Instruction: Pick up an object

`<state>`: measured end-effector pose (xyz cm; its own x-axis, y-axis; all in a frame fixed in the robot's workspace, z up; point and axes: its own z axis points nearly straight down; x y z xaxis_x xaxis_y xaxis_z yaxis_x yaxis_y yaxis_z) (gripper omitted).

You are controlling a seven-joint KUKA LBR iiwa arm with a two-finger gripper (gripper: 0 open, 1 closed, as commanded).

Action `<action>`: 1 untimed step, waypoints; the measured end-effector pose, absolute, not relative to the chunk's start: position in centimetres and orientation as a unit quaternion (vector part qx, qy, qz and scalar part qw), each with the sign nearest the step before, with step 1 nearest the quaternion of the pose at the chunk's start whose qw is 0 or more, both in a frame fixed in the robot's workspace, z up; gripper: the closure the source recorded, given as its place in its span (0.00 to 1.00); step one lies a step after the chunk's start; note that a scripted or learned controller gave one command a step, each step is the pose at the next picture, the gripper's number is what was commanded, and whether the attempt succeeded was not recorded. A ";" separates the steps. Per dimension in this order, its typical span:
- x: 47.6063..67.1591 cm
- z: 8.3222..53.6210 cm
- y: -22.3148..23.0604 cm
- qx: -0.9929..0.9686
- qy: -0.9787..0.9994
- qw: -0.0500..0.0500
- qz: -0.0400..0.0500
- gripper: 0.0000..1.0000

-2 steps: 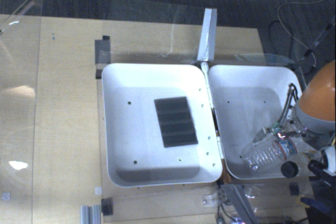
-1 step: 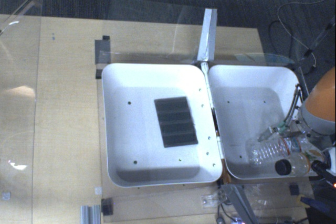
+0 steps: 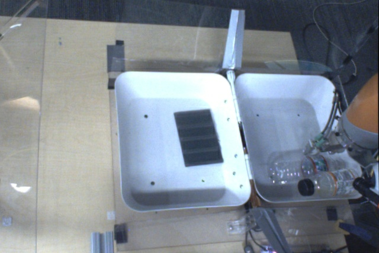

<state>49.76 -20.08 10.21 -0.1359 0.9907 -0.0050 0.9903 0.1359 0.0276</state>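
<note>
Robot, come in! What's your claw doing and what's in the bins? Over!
Gripper low in right bin, fingers unclear. Clear plastic bottle, black cap, lying just below it, not seen held. Dark ridged block flat in left bin. Nothing blocking.

Wooden bench [image 3: 71, 127] under two white bins [image 3: 133, 98] [image 3: 278, 89], side by side; grey post [image 3: 234, 38] behind their junction.

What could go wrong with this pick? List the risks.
1. The clear plastic bottle lies on its side in the right bin; round and smooth, it may roll or slip away from the fingers.
2. It rests near the bin's front right corner, so the gripper may knock the wall.
3. The dark ridged block sits flat in the left bin, likely hard to get fingers around.
</note>
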 end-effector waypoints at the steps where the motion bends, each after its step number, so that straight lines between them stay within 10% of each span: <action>1: 49.7 10.2 -20.1 0.657 0.753 0.011 0.008 0.00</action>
